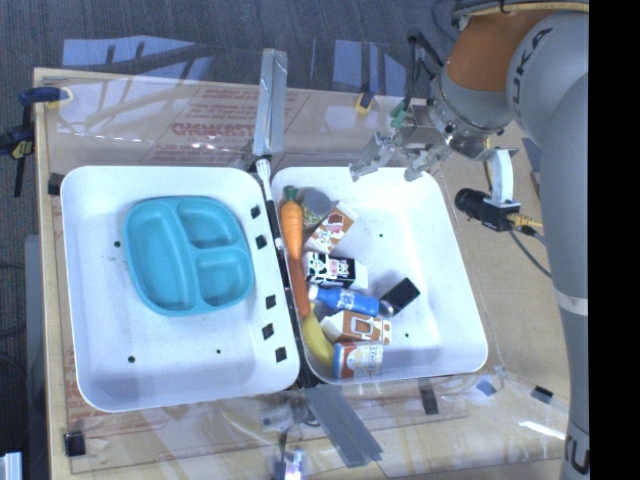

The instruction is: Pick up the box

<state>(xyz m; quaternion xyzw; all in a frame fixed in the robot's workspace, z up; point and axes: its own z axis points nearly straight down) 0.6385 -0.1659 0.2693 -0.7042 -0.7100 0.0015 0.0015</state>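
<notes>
A grey robot arm (pixel 545 118) with an orange band enters from three o'clock and bends toward one o'clock above a wooden worktop (pixel 130 103). Two shallow white bins sit side by side on it. The left bin (pixel 100 368) carries a turquoise divided plate (pixel 190 253). The right bin (pixel 450 308) has a row of groceries crowded against its nine o'clock wall.

The tool (pixel 392 164) hangs over the twelve o'clock rim of the right bin, its two fingers spread apart with nothing between them.

In the row, from twelve to six o'clock: a carrot (pixel 292 243), a small box (pixel 330 230) printed orange and white, a black-and-white carton (pixel 332 268), a blue tube (pixel 348 300), a banana (pixel 316 340), and two more orange-and-white cartons (pixel 358 343). A small black block (pixel 400 294) lies apart, toward the bin's centre.

The box lies tilted at the eleven o'clock part of the right bin, touching the carrot. It looks like thin card: probably light, fairly stiff, with smooth printed faces that may slip and would dent under hard squeezing. Gripping across its short width seems best, approaching from the three o'clock side, where bare bin floor leaves room for a finger.
</notes>
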